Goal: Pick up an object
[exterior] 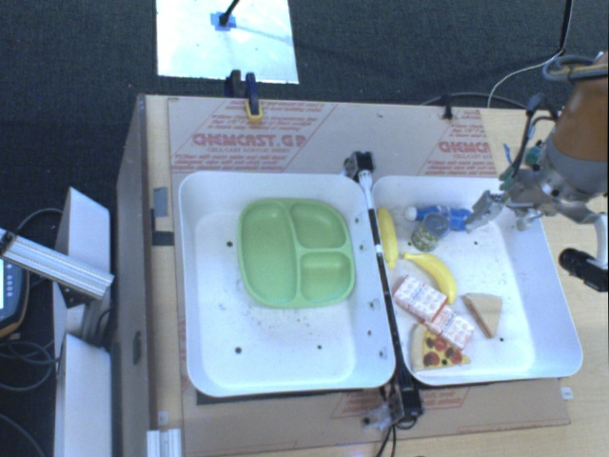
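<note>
Yellow banana (430, 272) lies diagonally, pointing toward the bin's (552, 284) near-right.

You have two white bins side by side on the bench, the left bin (214, 360) bearing a green divided tray (295, 252), the right bin (547, 327) at its three o'clock, and a pale sheet (224, 22) lying on the dark floor at twelve o'clock.

toy foods (436, 298) lie loose in the right bin (552, 284).
</note>
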{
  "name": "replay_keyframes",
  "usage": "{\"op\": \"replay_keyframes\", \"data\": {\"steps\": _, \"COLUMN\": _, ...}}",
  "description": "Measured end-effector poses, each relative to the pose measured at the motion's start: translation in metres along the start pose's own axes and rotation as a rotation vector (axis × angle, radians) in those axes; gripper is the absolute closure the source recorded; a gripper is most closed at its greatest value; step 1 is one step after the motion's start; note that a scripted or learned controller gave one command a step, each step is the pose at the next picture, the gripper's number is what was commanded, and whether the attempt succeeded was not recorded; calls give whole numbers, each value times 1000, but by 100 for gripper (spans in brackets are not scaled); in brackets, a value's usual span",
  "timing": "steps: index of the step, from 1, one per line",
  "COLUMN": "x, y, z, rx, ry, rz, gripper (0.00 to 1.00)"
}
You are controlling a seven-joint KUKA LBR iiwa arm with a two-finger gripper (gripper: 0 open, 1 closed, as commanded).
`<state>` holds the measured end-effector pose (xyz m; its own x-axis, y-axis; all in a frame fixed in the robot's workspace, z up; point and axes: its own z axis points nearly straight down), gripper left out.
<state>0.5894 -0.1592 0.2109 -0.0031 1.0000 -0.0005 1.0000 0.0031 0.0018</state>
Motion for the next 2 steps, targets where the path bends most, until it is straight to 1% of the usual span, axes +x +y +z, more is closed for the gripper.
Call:
{"op": "replay_keyframes", "data": {"steps": 1, "x": 73, "y": -23, "z": 103, "rx": 4, "ry": 2, "rz": -1, "gripper": 0}}
{"op": "replay_keyframes", "data": {"steps": 2, "x": 72, "y": -21, "z": 91, "rx": -1, "ry": 0, "rz": -1, "gripper": 100}}
